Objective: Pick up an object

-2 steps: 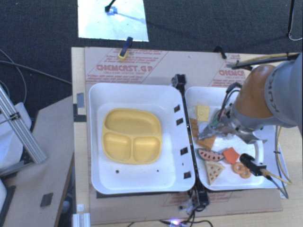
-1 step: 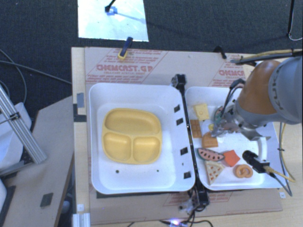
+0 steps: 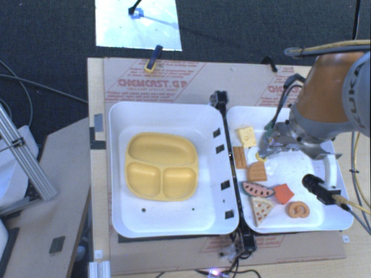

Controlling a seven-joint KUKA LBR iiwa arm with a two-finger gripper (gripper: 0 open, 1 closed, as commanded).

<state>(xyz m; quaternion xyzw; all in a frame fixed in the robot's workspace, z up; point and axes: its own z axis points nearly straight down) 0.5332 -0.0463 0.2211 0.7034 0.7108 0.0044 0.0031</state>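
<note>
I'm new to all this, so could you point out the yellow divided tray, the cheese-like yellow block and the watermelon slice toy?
yellow divided plastic tray (image 3: pixel 162 165): camera view, on its dividing ridge.
pale yellow cheese-like block (image 3: pixel 247 136): camera view, middle of its top face.
red watermelon slice toy (image 3: pixel 257 189): camera view, on its red flesh.
</note>
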